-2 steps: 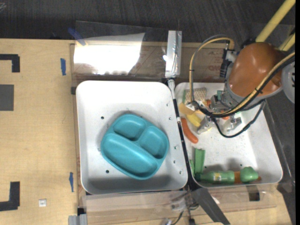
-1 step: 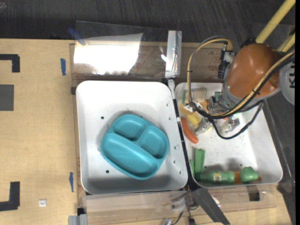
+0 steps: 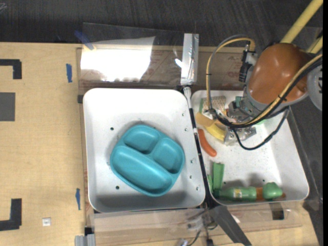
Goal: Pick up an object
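Where the jaws [image 3: 237, 132] hang, a banana [image 3: 214, 128] lies just beside.

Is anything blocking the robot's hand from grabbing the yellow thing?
Nothing visible does. The gripper hangs low in the right bin, right beside the yellow piece by the orange carrot. Its own cables hide the fingertips, so contact is unclear.

A teal divided plate [image 3: 148, 160] lies in the left bin [image 3: 97, 106].

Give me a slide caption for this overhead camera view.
Arm's gripper lowered into right bin of toys; teal divided plate in left bin.
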You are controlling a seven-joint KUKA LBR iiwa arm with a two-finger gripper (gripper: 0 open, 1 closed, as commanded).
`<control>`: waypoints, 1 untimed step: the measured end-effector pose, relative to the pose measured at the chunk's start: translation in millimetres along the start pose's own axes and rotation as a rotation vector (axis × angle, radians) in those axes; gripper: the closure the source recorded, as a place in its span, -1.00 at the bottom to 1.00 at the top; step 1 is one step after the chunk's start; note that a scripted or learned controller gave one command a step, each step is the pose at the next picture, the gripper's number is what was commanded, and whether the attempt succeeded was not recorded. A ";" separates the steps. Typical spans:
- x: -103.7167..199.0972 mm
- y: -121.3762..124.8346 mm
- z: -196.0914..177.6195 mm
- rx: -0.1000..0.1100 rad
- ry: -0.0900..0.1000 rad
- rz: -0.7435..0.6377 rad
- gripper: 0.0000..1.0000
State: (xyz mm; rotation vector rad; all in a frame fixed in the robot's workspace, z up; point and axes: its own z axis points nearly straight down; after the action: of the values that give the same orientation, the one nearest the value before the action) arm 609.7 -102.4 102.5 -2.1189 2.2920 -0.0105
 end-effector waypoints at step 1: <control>-60.6 -44.2 -140.8 -0.003 0.005 -0.056 1.00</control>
State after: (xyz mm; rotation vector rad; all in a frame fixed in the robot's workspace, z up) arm 655.7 -46.7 244.7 -2.1870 2.2359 -0.0128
